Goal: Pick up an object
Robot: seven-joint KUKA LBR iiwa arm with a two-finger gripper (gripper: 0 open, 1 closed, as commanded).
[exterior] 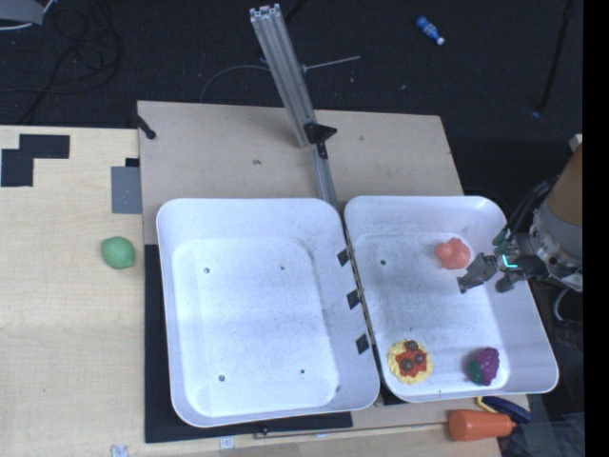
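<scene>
My hand hangs over the right bin's right edge, fingers spread and holding nothing. The pink-red piece, my nearest target, lies just beside it. Lumpy and rounded, it may well roll off a fingertip, or I could close short and miss.

Glossy white plastic bins on matt wooden bench.

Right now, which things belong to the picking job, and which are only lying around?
For the job:
gripper, over the right bin
pink-red lumpy toy
yellow toy with red spots
purple grape toy

Lying about:
left bin
green ball on the bench
orange carrot-like toy below the bins
blue object on the floor
</scene>
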